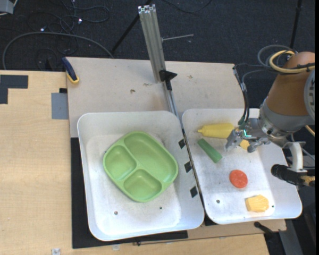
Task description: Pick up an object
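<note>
1. Biggest thing first: the green divided plate (140,165) sits in the middle of the left bin (90,206). It looks like rigid plastic, light but wide and shallow, so I'd only get it by pinching the rim. Not my pick.
2. The right bin (287,209) has the small stuff, and that's where the gripper (239,138) is, low near the bin's far edge.
3. The yellow corn-shaped toy (217,130) lies by the far edge of the right bin, just beside the gripper. It looks like hollow plastic play food, so probably light, stiff and a bit slick. I'd take it across the short width at mid-length; on the tapered ends it would likely squirt out.
4. The green stick (209,150) lies at a slant near the bin's left edge, just below the corn. It's thin and stiff, so grab across the narrow side.
5. The yellow chunk (257,203) sits near the near-right corner. It looks blocky, so its flat faces should be easy to pinch.
6. The red round piece (238,178) is mid-bin. It's smooth and likely to roll.
7. Jaws: honestly can't tell whether they're apart or together, the view's too blurry there, and I see nothing clearly between them.
</note>
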Tool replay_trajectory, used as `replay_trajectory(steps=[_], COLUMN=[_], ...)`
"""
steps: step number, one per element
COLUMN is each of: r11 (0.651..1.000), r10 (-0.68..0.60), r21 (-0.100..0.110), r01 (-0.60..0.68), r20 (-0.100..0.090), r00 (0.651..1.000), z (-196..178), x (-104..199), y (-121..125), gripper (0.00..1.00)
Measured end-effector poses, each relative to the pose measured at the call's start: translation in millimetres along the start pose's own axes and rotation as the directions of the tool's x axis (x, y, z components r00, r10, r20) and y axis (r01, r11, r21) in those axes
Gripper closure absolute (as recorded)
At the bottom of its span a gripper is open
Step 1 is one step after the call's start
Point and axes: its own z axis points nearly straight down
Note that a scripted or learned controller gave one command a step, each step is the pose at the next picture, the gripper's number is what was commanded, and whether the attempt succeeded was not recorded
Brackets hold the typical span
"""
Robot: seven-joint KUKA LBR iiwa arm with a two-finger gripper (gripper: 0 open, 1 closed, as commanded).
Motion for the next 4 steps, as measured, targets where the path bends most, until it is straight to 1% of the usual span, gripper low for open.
replay_trajectory(steps=[1,2,3,4], r11=[1.0,1.0,1.0,1.0], r10=[0.0,-0.001,0.0,0.004], r21=[-0.002,0.003,-0.007,-0.001], r01=[0.0,0.001,0.0,-0.004], r20=[0.0,0.0,0.002,0.001], r00=[1.0,1.0,1.0,1.0], z=[-1.0,61.6,84.3,77.3], x=[-0.1,3.0,2.2,1.6], y=[0.7,5.7,6.8,5.3], gripper=[0.0,0.0,0.0,1.0])
